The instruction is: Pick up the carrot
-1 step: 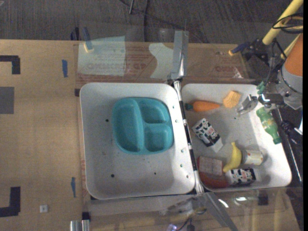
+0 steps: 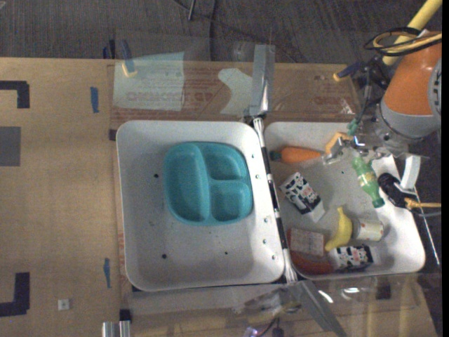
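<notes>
Orange-banded arm (image 2: pixel 412 90) hangs over the right bin (image 2: pixel 414 255); its gripper (image 2: pixel 337 146) sits just right of the carrot (image 2: pixel 300 154), fingers slightly parted and holding nothing, with a green bottle (image 2: pixel 367 180) below-right

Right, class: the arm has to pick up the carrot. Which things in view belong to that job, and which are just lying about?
Belongs to the job:
carrot, at the back of the right bin
gripper, at the carrot's right end

Just lying about:
teal divided plate in the left bin
green bottle
banana
cow-patterned carton
</notes>
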Motion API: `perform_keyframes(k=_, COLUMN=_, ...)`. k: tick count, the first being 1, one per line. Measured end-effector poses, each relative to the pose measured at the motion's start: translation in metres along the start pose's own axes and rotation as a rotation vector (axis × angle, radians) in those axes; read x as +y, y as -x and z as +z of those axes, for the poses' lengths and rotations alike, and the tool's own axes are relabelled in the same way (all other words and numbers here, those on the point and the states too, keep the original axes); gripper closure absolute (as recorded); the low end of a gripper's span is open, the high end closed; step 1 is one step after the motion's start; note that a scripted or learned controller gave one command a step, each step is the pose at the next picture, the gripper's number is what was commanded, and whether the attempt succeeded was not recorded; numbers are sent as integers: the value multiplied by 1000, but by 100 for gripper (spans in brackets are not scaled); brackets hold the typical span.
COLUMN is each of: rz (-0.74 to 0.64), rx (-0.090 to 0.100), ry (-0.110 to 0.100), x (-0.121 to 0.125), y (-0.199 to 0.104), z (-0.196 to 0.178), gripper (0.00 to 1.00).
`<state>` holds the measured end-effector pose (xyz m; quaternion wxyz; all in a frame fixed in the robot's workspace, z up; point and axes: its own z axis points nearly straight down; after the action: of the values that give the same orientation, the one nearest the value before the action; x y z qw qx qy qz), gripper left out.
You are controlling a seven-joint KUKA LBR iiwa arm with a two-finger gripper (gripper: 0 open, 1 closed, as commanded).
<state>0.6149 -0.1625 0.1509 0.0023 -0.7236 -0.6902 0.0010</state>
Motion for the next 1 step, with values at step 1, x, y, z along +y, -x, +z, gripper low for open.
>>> perform_keyframes(k=1, rz=86, rx=-1, ry=2, x=31, y=30, z=59, gripper=0)
